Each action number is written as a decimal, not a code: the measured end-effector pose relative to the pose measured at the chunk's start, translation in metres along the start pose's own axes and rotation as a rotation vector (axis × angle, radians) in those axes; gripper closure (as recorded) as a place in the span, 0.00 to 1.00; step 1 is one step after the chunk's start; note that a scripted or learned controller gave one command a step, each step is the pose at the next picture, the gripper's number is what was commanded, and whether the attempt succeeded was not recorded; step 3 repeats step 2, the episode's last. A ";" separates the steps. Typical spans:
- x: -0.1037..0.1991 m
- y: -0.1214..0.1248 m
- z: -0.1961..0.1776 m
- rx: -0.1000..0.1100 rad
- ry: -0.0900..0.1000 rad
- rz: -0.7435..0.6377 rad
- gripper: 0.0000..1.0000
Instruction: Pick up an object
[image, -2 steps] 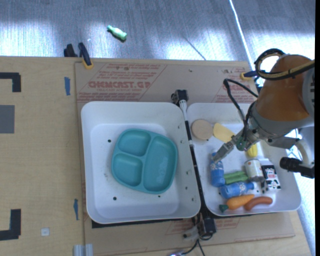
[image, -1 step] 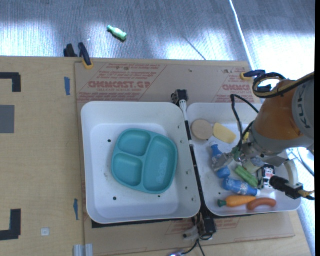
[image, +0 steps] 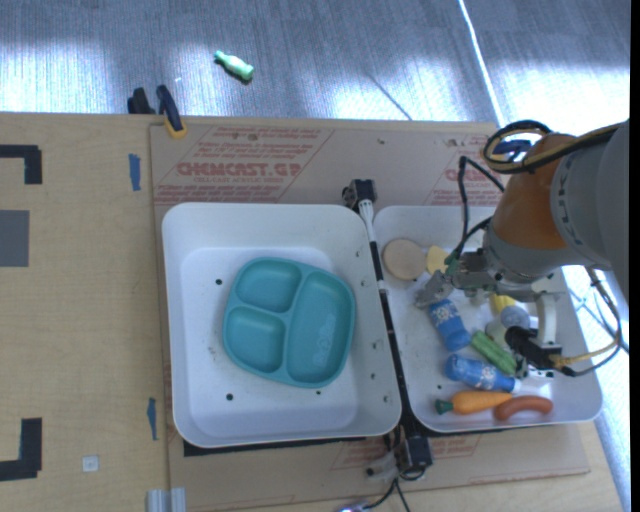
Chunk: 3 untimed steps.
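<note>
Grey arm (image: 570, 205) leans over right bin (image: 585, 400); gripper (image: 440, 288) grip state unclear

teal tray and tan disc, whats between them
In the camera view, between the teal tray and the tan disc lie bare bin floor and the two bins' adjoining rims.

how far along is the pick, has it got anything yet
Done: the arm has reached over the right bin, its tool low among the clutter near the blue bottle. In hand: nothing visibly lifted; whether the tool grips anything cannot be told. Left: grasp and raise an object. The carrot and teal divided plate lie untouched.
</note>
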<state>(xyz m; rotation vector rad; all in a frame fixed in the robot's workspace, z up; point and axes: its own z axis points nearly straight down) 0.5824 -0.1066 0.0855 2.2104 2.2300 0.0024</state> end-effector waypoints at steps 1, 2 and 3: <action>0.000 0.001 -0.011 -0.005 -0.002 -0.001 1.00; 0.036 -0.073 -0.115 0.003 0.000 0.375 1.00; 0.036 -0.073 -0.115 0.003 0.000 0.375 1.00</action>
